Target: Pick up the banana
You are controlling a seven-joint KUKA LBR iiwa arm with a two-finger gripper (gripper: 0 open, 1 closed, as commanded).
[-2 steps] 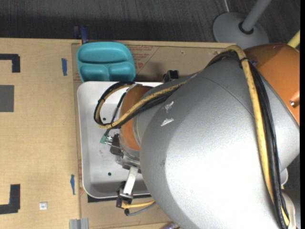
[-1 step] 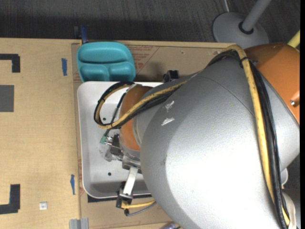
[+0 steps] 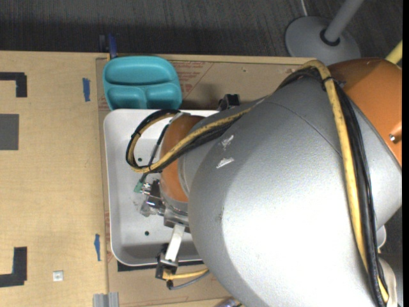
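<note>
I count one white bin (image 3: 118, 171) in sight, with my own arm (image 3: 287, 197) covering everything to its right. My orange band (image 3: 174, 162) sits over the middle of the bin. Below it my gripper (image 3: 152, 202) hangs low inside the bin, close to the floor on its left half. It is a tangle of metal parts from this angle. I cannot tell how far open it is, and I see nothing held in it.

One teal tray (image 3: 142, 82) leans at the bin's far rim, with two hollows moulded in its front. One yellow-and-black cable (image 3: 144, 139) loops out from my wrist over the bin.

As for the banana, I cannot place it with certainty. One yellow sliver (image 3: 188, 275) shows at the bin's near rim, just under my arm and beside a white bracket (image 3: 171, 248). I cannot tell whether it is fruit or more cable.

The bin rests on a cardboard sheet (image 3: 51, 171). On it I count three blue tape strips (image 3: 86, 89), three black corner marks (image 3: 14, 84) and one small white square (image 3: 58, 275). Faint red print (image 3: 192, 75) beside the tray is too small to read. One grey stand (image 3: 316, 34) is on the dark floor beyond.
</note>
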